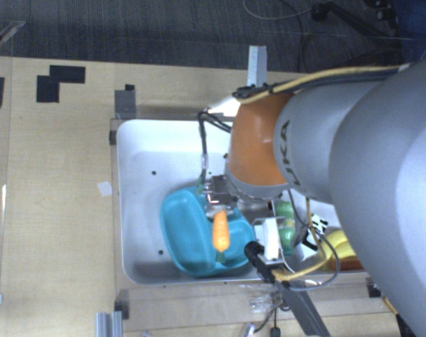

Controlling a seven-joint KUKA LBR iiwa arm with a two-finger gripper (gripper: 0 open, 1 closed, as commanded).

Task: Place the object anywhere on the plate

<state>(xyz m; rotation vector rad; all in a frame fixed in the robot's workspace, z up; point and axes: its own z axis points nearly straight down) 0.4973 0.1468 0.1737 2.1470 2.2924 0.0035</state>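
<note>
A turquoise plate lies in the lower middle of the left white bin. An orange carrot-shaped object is over the plate's right part, lengthwise up and down in the view. My gripper hangs right above the carrot's upper end, under the orange wrist band. Whether the carrot rests on the plate or is still held is not visible from this angle.
The grey arm covers most of the right bin. A green object and a yellow object peek out beneath it. Cables and a black-and-white fitting hang near the plate's right edge.
</note>
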